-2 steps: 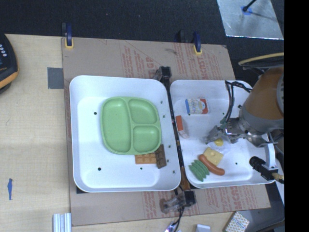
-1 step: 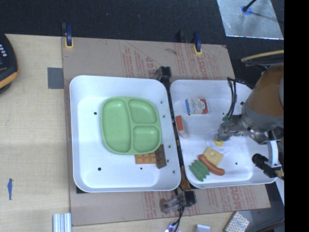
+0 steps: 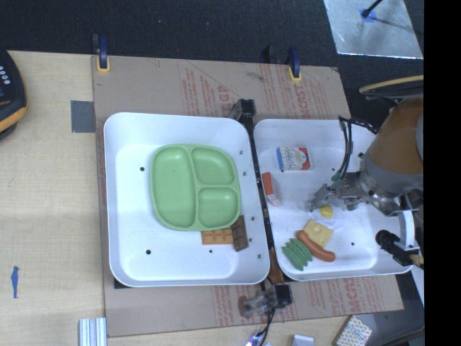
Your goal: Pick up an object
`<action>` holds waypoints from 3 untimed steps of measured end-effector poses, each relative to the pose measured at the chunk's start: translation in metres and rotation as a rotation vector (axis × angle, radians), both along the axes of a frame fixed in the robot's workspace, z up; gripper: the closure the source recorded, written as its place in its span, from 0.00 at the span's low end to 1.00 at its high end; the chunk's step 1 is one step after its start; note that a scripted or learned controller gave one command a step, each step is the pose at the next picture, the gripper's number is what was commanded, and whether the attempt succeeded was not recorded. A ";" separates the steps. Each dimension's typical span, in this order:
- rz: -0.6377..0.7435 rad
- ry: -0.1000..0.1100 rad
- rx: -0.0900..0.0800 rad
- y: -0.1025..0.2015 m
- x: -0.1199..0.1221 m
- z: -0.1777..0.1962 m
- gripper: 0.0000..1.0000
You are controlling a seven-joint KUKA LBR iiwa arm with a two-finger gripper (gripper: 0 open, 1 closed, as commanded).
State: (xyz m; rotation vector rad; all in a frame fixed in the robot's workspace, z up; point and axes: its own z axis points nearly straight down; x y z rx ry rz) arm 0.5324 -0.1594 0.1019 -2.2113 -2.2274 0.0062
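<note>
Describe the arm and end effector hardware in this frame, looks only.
The arm enters from the right: a rounded grey body with a broad orange band above the wrist. A thin black cable loops along its left side. The end effector is a small dark grey metal assembly, blurred at this size. No markings are legible.

Two white bins sit side by side. The left bin (image 3: 122, 193) holds one green divided plate (image 3: 194, 186), with one orange brick (image 3: 217, 237) and one brown block (image 3: 239, 233) just below the plate. The right bin (image 3: 288, 132) holds one small carton (image 3: 293, 158), one orange piece (image 3: 268, 184), one yellow wedge (image 3: 318, 231), one sausage (image 3: 315, 246) and one green pod bunch (image 3: 295, 254).
</note>
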 end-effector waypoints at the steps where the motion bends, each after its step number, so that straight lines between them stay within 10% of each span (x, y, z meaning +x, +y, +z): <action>1: 0.001 0.000 -0.001 -0.001 0.000 0.011 1.00; 2: 0.002 0.001 -0.001 -0.001 0.000 0.010 0.00; 3: 0.003 0.000 -0.002 -0.002 0.000 0.021 1.00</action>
